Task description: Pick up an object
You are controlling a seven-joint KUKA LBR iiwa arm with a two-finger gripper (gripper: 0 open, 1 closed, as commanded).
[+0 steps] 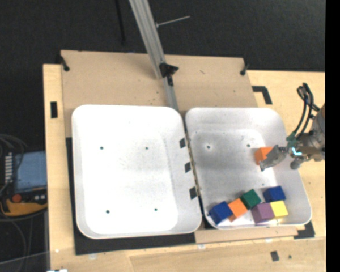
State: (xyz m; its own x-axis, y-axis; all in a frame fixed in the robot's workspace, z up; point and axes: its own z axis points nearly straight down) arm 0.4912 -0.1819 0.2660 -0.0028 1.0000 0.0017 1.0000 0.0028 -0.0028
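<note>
- You see the tool (283, 156) at the right edge of the frame, over the right rim of the right bin (232, 123), with cables looping up behind it.
- One grey finger (270, 158) slants down toward the lower left; the other sits further right, near the bin's edge. They look spread apart, with a gap between them.
- An orange block (263, 152) lies just left of the left finger, touching or nearly touching it. It is beside the finger, not between the two, so nothing is pinched.
- Look to the lower right corner of the same bin for the other blocks, clustered close together: a blue cube (220, 211), an orange cube (237, 207), a green cube (250, 198), a purple cube (262, 212), a yellow cube (279, 209) and a second blue cube (274, 194).
- The left bin (130, 169) sits beside the right one in the middle left of the frame, both on the table (153, 75).
- A grey metal bar (150, 33) slants from the top centre down to the gap between the bins.
</note>
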